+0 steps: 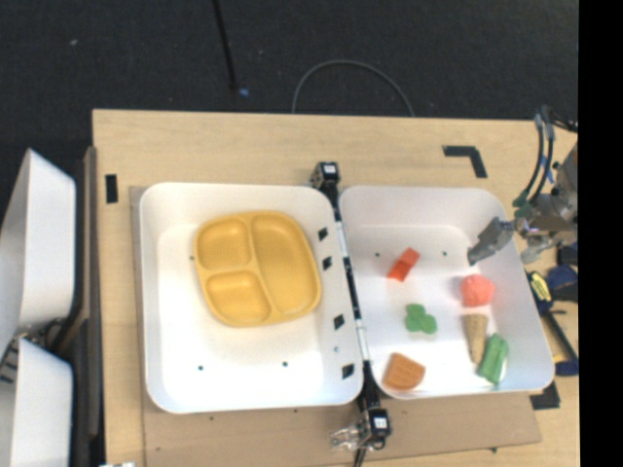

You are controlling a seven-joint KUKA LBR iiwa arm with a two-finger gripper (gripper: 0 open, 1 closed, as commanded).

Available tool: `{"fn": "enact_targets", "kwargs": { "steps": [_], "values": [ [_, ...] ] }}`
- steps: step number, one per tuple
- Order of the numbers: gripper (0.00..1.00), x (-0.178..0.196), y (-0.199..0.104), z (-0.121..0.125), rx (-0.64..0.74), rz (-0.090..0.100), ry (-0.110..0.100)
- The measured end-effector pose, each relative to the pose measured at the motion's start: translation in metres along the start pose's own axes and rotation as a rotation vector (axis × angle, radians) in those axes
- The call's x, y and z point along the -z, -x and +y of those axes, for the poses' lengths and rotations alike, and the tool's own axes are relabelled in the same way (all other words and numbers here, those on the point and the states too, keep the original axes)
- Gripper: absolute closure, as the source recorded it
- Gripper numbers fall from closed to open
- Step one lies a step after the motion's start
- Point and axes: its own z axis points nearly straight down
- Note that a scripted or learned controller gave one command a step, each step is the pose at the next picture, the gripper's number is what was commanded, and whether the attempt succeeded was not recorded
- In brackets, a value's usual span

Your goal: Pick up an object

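Where bins [156, 261] sit, five toys [421, 319].

The right bin [389, 207] holds six small objects: a red block [403, 265] lies tilted near the middle, and a pink-red lump [477, 291] sits toward the right wall. A green clover-like piece [421, 320] lies centrally; a tan cone [474, 333] and green vegetable [493, 359] rest near the front right corner, and an orange wedge [405, 372] by the front left.

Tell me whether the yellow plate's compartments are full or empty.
Empty. All three compartments of the plate show bare yellow; the toys lie in the right bin.
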Motion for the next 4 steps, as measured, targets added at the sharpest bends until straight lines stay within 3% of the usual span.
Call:
{"fn": "enact_targets", "kwargs": {
  "steps": [1,4],
  "values": [
    [0.0,0.006,-0.001,0.002,0.003,-0.003,0.011],
    [0.0,-0.132,0.023,0.008,0.0,-0.003,0.009]
  ]
}}
